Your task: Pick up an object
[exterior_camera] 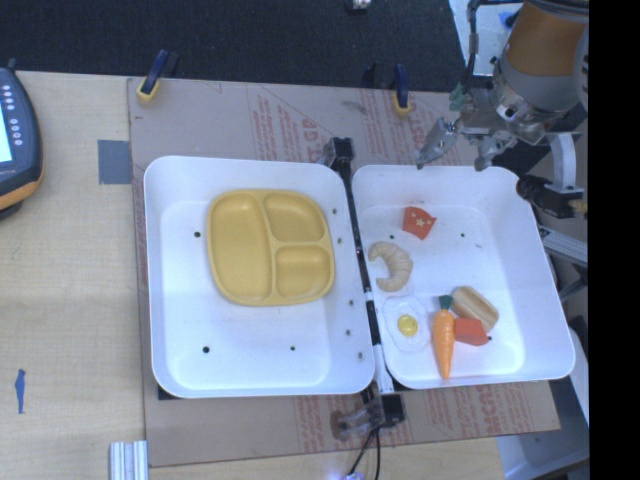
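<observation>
The right bin (530,258) holds several toy foods: a red strawberry piece (419,222), a tan croissant (391,265), a fried egg (406,325), an orange carrot (443,342) and a hot dog bun (473,311) with a red piece beside it. My gripper (460,152) hangs above the far rim of the right bin, fingers spread apart and pointing down, with nothing between them. It is well above and behind the strawberry piece.
A yellow divided plate (270,246) lies in the left bin (170,338). Blue and yellow clamps (401,88) pin the cardboard at the back. A handheld pendant (15,138) rests at the left edge of the bench.
</observation>
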`<state>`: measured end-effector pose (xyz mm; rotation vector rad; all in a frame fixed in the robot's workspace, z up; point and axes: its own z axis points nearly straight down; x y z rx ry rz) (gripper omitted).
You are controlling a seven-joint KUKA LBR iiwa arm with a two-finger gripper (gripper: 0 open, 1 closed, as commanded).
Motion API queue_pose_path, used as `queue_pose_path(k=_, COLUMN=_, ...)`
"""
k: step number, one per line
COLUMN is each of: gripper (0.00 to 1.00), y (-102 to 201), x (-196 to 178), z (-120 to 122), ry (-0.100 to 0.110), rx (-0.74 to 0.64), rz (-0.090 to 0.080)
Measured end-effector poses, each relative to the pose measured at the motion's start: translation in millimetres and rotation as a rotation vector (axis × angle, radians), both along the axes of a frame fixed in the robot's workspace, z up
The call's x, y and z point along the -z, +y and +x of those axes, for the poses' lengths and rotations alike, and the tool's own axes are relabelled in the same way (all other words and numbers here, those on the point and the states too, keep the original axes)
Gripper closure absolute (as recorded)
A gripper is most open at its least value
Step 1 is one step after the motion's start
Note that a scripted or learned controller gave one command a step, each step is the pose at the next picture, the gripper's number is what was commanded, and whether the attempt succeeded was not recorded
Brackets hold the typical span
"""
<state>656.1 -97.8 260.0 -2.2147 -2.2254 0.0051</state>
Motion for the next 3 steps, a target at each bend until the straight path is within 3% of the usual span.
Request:
queue_pose_path(k=2, gripper=0.00, y=-14, x=173, z=-6, ry=0.006, rx=0.002, rz=0.000)
queue_pose_path(k=3, gripper=1.00, y=-15, x=157, z=-5, ry=0.001, rx=0.004, rz=-0.002)
